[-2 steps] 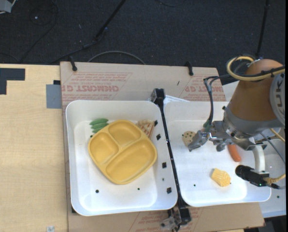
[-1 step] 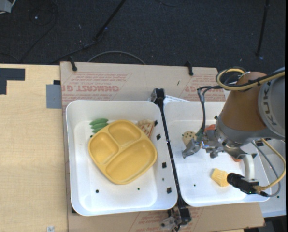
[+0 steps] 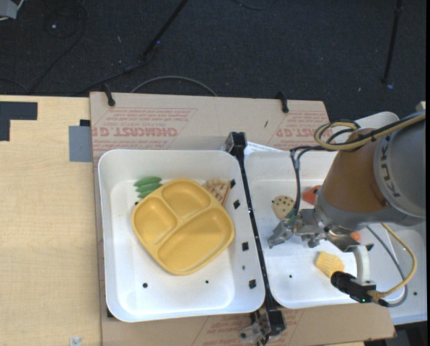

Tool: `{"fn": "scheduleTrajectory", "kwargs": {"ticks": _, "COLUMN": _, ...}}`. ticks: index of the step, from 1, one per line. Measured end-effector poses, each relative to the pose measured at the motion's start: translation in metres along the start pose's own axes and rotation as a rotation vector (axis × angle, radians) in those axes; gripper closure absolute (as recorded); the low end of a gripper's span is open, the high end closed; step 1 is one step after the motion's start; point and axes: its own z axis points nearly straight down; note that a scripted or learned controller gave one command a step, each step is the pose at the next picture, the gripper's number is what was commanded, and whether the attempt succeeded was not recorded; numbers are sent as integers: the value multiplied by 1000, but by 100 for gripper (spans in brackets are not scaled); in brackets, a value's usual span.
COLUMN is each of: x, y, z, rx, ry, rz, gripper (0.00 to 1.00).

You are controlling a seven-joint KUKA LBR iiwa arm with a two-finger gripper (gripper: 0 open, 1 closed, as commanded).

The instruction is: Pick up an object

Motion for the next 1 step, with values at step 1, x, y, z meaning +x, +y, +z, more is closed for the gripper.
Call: {"fn": "scheduleTrajectory", "kwargs": {"ticks": 1, "x": -1, "y": 1, "z": -13, "rx": -2, "ry": 0, "rz": 4, "gripper": 100}}
